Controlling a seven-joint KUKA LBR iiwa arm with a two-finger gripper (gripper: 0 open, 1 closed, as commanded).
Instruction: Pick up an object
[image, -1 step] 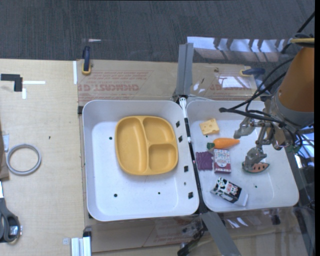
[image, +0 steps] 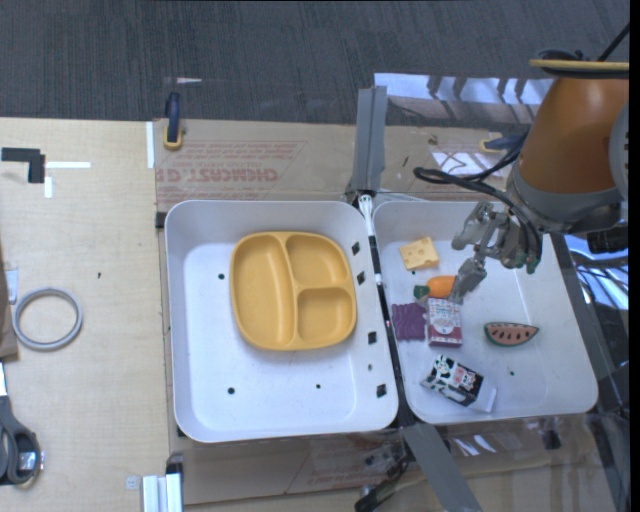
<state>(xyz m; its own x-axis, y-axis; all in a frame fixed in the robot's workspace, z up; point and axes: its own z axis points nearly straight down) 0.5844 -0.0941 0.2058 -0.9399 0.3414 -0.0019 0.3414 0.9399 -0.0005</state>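
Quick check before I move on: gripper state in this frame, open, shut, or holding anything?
Gripper: cannot be told; it hangs over the right bin, above the orange toy and the small carton.

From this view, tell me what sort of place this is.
Probably a robotics lab grasping bench, not a kitchen: two shallow white bins side by side, toy food such as a watermelon slice and cheese wedge, and a gripper reaching in.
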